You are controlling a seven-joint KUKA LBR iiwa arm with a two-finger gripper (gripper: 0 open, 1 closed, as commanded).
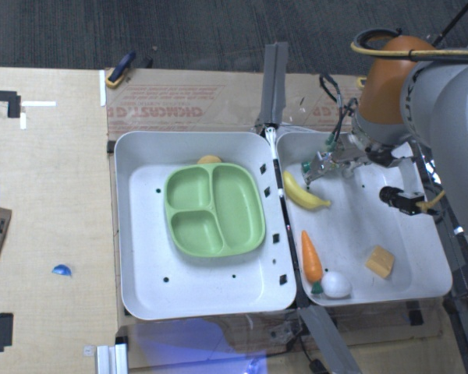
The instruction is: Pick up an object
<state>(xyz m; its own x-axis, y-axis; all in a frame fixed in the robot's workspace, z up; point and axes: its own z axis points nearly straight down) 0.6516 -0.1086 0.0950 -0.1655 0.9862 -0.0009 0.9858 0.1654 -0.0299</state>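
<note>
In the right bin lie a yellow banana, an orange carrot, a white egg-shaped ball and a tan block. My gripper hangs at the bin's far left part, just above and behind the banana's upper end. Nothing shows in its grasp. The grey arm with its orange band comes in from the upper right.
The left bin holds a green three-part plate, with a small yellow object peeking out behind its far rim. A black divider rail runs between the bins. A cable and black fitting hang over the right bin.
</note>
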